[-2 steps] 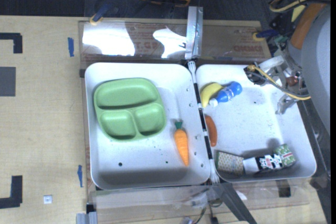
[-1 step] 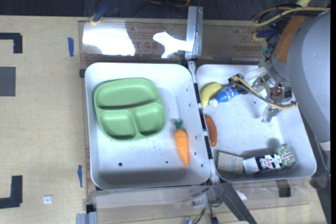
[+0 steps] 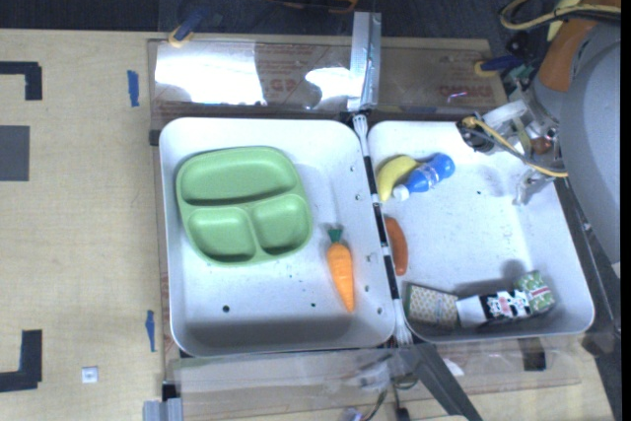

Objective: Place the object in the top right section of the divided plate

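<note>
A green divided plate (image 3: 240, 202) lies in the left bin, with one long section at the top and two smaller ones below. An orange carrot (image 3: 341, 273) with a green top lies on the bin floor just right of the plate. My gripper (image 3: 527, 184) hangs at the upper right of the right bin, above bare floor and apart from every object. A yellow banana (image 3: 394, 173) and a blue bottle (image 3: 428, 175) lie to its left.
The right bin (image 3: 473, 232) also holds a reddish sausage (image 3: 397, 245) by the divider and a patterned carton (image 3: 437, 305) beside a cow-print carton (image 3: 510, 301) along its front wall. Cables and the arm's grey body (image 3: 596, 113) crowd the right edge.
</note>
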Motion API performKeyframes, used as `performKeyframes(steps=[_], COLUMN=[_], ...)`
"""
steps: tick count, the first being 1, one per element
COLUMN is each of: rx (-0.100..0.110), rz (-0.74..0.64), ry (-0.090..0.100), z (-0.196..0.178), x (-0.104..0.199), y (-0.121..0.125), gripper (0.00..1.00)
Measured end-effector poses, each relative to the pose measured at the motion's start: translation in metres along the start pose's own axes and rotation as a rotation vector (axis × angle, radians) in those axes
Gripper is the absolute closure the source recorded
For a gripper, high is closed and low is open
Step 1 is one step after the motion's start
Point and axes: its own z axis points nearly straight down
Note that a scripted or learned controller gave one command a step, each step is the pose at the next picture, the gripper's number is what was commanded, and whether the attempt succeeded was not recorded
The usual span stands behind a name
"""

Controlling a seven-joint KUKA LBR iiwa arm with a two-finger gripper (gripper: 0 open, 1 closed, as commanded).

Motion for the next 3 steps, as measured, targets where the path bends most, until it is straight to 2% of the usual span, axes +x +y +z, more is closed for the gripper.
performKeyframes(steps=[1,2,3], rx=[0.002,-0.001,-0.001], rz=[0.021,0.02,0.019], ry=[-0.002,0.001,0.001], z=[-0.024,-0.065,-0.107], x=[-0.026,-0.018,-0.007], y=[-0.005,0.026,0.028], gripper=[0.0,0.0,0.0])
